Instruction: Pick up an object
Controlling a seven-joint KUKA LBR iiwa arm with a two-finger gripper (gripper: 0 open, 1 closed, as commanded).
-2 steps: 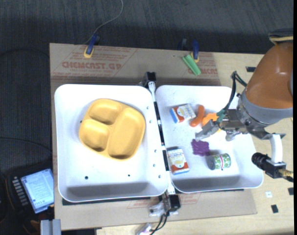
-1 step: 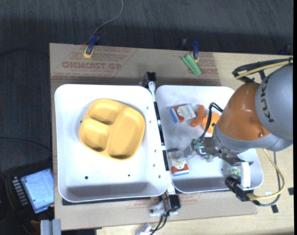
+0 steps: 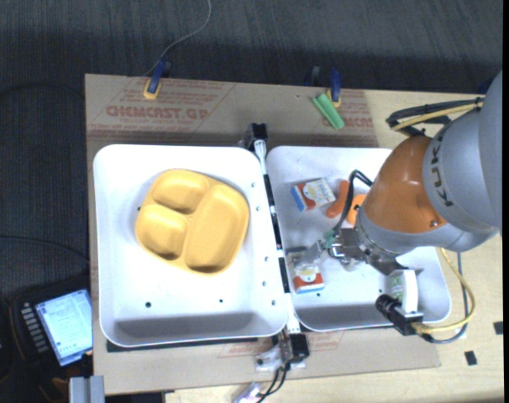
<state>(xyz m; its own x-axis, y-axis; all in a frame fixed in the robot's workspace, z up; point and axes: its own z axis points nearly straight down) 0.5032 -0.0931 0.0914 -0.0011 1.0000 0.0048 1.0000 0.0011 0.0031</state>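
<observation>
1. Camera view, on the bench (image 3: 238, 112): 2 shallow white bins side by side, left bin (image 3: 120, 284) toward 9 o'clock, right bin (image 3: 347, 305) toward 3 o'clock.
2. In the left bin: 1 yellow divided tray (image 3: 193, 221) with 3 rounded compartments, lying near the centre and clear of the walls.
3. Reaching in from 3 o'clock: grey arm (image 3: 481, 166) with its orange band (image 3: 406, 196), covering the right half of the right bin.
4. Low over the middle of the right bin: gripper (image 3: 343, 246). Open or closed: cannot tell from this angle.
5. Toward 11 o'clock from the gripper: small red, white and blue carton (image 3: 313, 194), lying flat near the bin's far wall. Just beside it at 3 o'clock: an orange object (image 3: 340, 200), partly hidden by the arm.
6. Toward 8 o'clock from the gripper: small orange-and-white packet (image 3: 307, 279), close to the bin's left wall. At 12 o'clock of that packet, just beside the gripper: a pale silvery item (image 3: 298, 252), too small to identify.
7. Outside the bins, at 12 o'clock of the right bin: green marker (image 3: 328, 110) lying tilted, with 1 blue clamp (image 3: 335, 81) just beside it. At 12 o'clock of the left bin: second blue clamp (image 3: 156, 78).
</observation>
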